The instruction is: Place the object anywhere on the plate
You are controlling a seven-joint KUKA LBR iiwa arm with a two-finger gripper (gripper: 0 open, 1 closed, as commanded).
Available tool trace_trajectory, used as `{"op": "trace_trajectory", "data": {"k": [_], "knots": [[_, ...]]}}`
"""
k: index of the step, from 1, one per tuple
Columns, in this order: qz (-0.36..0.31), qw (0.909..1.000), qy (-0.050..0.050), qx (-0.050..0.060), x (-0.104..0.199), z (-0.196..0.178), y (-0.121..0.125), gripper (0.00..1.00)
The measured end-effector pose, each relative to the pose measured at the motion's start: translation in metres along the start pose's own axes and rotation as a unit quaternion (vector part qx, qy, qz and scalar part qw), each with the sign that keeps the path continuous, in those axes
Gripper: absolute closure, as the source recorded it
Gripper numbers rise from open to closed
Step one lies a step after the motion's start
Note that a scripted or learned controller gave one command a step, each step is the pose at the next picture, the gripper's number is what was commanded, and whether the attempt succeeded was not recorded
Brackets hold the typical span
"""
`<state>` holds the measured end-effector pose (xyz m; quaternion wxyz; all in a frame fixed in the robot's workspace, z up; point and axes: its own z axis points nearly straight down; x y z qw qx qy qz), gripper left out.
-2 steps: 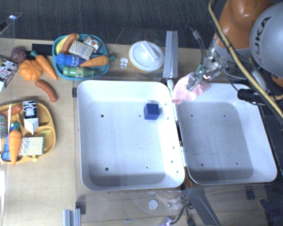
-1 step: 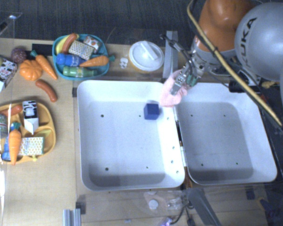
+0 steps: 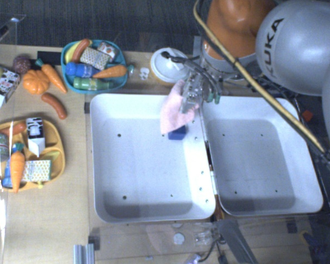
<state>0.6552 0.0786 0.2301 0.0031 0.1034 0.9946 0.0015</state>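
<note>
- Camera view: the arm reaches in from the right, and its pincer hangs over the far right corner of the left bin.
- A pink cloth is pinched between the fingers, drooping free above the bin floor.
- Just under the cloth's lower edge sits a small blue block.
- The right bin lies alongside, touching the left one.
- Left on the worktop: a yellow plate of toy food, a blue bowl of toy vegetables, and a small pumpkin.
</note>
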Motion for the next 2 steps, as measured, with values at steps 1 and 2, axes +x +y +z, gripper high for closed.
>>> {"op": "trace_trajectory", "data": {"k": [1,2], "knots": [[-0.104,0.9946,-0.001,-0.001,0.0019,0.0021,0.0525,1.00],[-0.104,0.9946,-0.001,-0.001,0.0016,0.0016,0.0523,0.00]]}}
